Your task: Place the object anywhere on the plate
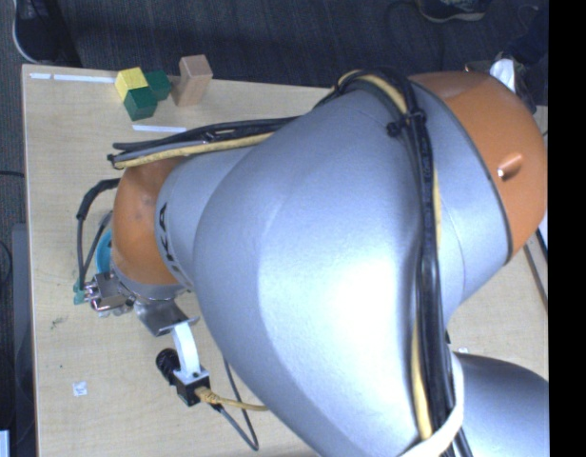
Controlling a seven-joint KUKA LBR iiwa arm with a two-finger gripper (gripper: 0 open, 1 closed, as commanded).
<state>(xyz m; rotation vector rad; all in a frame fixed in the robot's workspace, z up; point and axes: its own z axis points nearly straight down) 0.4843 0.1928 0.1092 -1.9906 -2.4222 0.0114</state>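
While the grey arm (350, 274) hides most of the bench (55, 255), the claw's state cannot be told.

A pale wooden tabletop (55, 255) fills the lower left, its far edge running beneath a dark grey carpeted floor (274, 17). On the floor at the top right lies a shoe (450, 1), and a dark shape, hard to identify, sits at the top left corner. Lighting is even and soft.
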